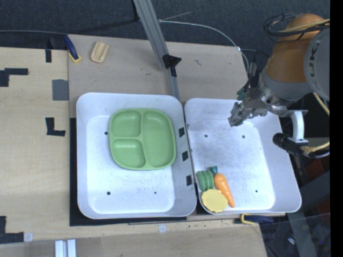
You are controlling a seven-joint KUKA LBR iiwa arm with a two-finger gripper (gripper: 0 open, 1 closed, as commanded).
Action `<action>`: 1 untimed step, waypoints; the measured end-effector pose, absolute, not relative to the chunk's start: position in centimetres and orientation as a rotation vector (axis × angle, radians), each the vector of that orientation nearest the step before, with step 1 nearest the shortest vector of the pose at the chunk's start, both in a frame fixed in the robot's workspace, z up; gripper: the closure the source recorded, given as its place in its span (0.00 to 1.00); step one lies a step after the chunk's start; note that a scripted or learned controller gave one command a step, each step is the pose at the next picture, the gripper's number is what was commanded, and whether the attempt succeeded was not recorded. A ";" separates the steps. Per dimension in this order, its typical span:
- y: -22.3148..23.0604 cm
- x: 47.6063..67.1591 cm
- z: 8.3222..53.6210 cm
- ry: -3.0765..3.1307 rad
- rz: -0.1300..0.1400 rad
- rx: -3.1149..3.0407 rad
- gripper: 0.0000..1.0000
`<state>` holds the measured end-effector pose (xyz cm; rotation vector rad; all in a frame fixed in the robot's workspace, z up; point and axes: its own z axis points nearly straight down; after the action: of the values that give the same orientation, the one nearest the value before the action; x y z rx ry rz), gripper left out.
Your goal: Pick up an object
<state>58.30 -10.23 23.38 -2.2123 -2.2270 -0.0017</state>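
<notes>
Camera view: it looks down at a slant on my bench and the two white bins sitting side by side on it.
My arm: grey with an orange band, reaching in from the right side over the right bin's far right corner.
My gripper: it hangs above the far edge region of the right bin, pointing down and to the left; from this angle the tip is a dark blur and I cannot tell whether it is spread or closed.
Held or touched: nothing shows at the tip, and no object lies beneath it, just bare white floor.
Carrot: a small orange toy lying in the near left corner of the right bin, well apart from my gripper.
Green item: a ribbed green piece just beside the carrot, against the bin's left wall.
Yellow disc: a pale yellow round piece touching the carrot's near end, at the bin's near edge.
Left bin: it carries a green divided plate with three compartments, toward its far side.
Bench's far left corner: a small tan block beside a blue-and-yellow clip.
Writing: grey letters show on my arm's casing at the right edge, too cropped to read.
</notes>
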 end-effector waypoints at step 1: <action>-5.3 57.4 22.2 -2.225 0.003 -2.213 1.00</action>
<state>57.40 -5.32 22.25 -2.2129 -2.2253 0.0025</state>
